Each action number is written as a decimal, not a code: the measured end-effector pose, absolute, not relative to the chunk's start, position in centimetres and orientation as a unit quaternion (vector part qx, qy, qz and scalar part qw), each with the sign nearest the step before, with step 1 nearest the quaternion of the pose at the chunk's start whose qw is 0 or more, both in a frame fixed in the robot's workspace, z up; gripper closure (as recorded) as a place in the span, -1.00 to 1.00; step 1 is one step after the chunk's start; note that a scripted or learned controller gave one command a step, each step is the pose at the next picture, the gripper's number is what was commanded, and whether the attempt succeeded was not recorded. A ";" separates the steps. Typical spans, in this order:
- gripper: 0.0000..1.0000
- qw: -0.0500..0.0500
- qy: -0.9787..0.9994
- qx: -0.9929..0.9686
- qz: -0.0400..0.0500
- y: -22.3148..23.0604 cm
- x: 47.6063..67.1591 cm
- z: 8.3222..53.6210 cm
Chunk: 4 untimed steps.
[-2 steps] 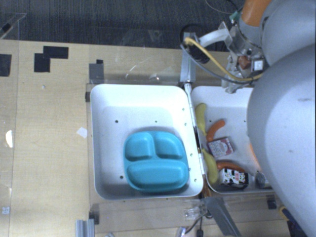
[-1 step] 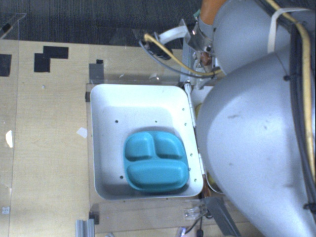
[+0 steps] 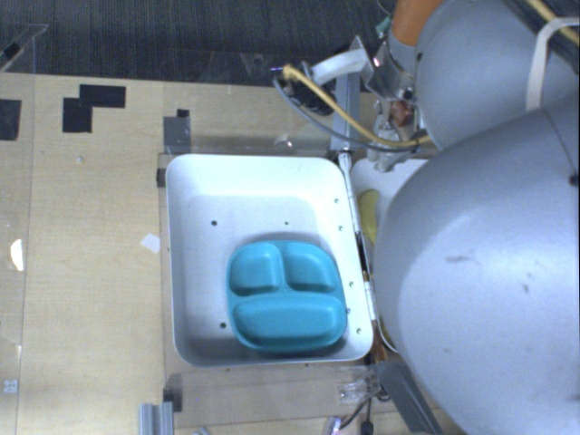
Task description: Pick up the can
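The grey arm (image 3: pixel 480 270) covers most of the right bin (image 3: pixel 362 181), of which a narrow strip of white floor and rim shows. The orange wrist band (image 3: pixel 426 3) is at the top. Below it the gripper's body (image 3: pixel 396 116) hangs over the far end of the right bin, with cables around it. A pale yellow thing (image 3: pixel 367 214) lies on the right bin's floor by the dividing wall, half covered by the arm; what it is I cannot make out.
The left bin (image 3: pixel 195 243) holds a blue divided plate (image 3: pixel 287 294) near its front right corner. A yellow cable (image 3: pixel 331 102) and a white hose (image 3: pixel 340 64) loop out over the bins' far edge. Black tape marks (image 3: pixel 91 105) lie on the wooden bench at the left.
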State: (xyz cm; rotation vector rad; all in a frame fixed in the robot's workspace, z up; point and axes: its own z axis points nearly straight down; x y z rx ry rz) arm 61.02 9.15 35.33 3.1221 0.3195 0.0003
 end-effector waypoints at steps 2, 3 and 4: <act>-1.00 0.002 0.102 0.995 0.000 15.9 60.8 32.8; -1.00 0.003 0.186 0.983 -0.001 12.3 61.2 43.2; 1.00 0.006 0.191 0.982 -0.002 12.6 61.4 44.0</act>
